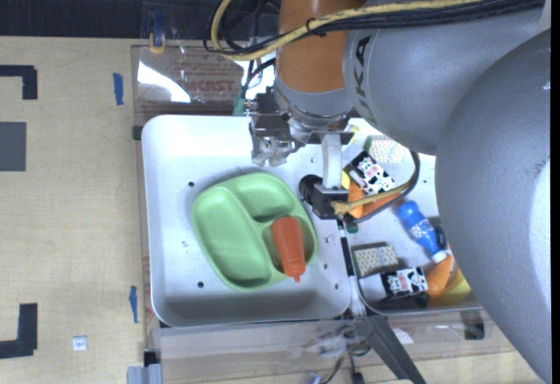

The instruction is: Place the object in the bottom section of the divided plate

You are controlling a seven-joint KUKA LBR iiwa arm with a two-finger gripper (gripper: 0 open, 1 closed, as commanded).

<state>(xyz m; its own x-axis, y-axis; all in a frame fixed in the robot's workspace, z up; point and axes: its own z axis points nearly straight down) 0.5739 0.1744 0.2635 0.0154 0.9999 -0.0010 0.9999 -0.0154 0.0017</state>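
Carrot (290, 244) is lying in the green divided plate (229, 233), in its lower right section, while our end effector (271, 149) is hovering above the plate's upper rim. We are unable to tell its grip state.

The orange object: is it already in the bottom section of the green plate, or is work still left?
Looks mostly done: the orange object lies in the lower-right compartment of the green divided plate, its tip over the rim. The gripper hangs above the plate's upper edge, nothing visibly between its fingers. Left: confirming the placement and retreating.
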